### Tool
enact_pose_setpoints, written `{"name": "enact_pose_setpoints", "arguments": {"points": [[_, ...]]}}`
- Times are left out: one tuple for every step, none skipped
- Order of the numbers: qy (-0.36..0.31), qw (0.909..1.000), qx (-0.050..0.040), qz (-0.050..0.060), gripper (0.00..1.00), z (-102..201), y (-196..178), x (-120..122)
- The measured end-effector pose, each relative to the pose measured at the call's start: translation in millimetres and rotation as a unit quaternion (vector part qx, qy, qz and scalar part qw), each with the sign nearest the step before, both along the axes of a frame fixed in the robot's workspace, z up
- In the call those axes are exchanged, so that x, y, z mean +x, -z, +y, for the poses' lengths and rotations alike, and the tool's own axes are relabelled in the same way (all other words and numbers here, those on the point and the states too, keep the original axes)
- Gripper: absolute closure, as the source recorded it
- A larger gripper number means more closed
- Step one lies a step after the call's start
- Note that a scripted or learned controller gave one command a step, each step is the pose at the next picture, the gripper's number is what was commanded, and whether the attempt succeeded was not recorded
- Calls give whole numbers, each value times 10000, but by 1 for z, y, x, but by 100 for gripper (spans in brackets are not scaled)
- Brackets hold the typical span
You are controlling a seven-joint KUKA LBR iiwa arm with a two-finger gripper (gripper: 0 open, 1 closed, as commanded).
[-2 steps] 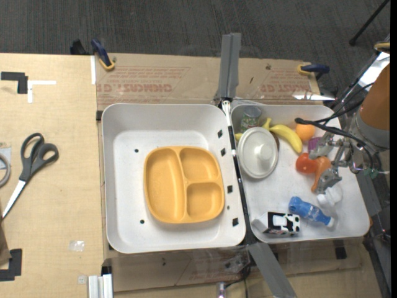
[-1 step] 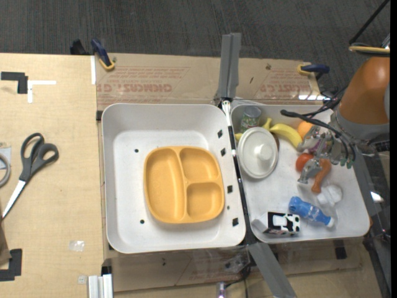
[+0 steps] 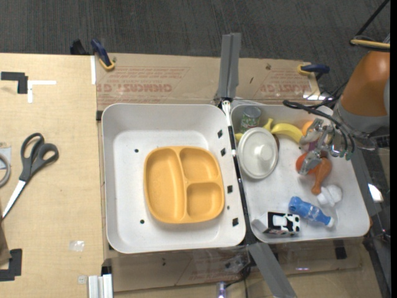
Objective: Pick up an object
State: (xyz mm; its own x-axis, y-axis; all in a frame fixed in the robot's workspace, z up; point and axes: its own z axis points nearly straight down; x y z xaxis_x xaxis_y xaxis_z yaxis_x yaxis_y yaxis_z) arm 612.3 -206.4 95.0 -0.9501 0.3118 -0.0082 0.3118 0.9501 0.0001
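My gripper (image 3: 317,143) hangs low over the right side of the right bin (image 3: 353,228), reaching in from the right. Directly under and beside it lie an orange carrot-shaped toy (image 3: 319,174) and a red-orange piece (image 3: 302,162); whether either one is touched is unclear. A banana (image 3: 286,130) and a small orange fruit (image 3: 308,126) lie just behind the gripper. A white bowl (image 3: 258,152) sits upside down on the bin's left side, with a green cup (image 3: 250,115) behind it. Toward the front are a blue bottle (image 3: 308,210), a white cap-like piece (image 3: 330,195) and a black-and-white box (image 3: 283,223).
The left bin (image 3: 118,185) holds a yellow divided plate (image 3: 184,184). A grey bar (image 3: 229,67) runs back from the seam between the bins. Scissors (image 3: 28,166) lie on the wooden bench at far left. Cardboard (image 3: 161,82) sits behind the bins.
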Motion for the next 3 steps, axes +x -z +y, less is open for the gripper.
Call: {"name": "enact_pose_setpoints", "arguments": {"points": [[293,9996,3,4,0,19,0,12],[352,9994,6,19,0,4,1,-15],[331,9995,-7,-6,100,5,-9,-14]]}}
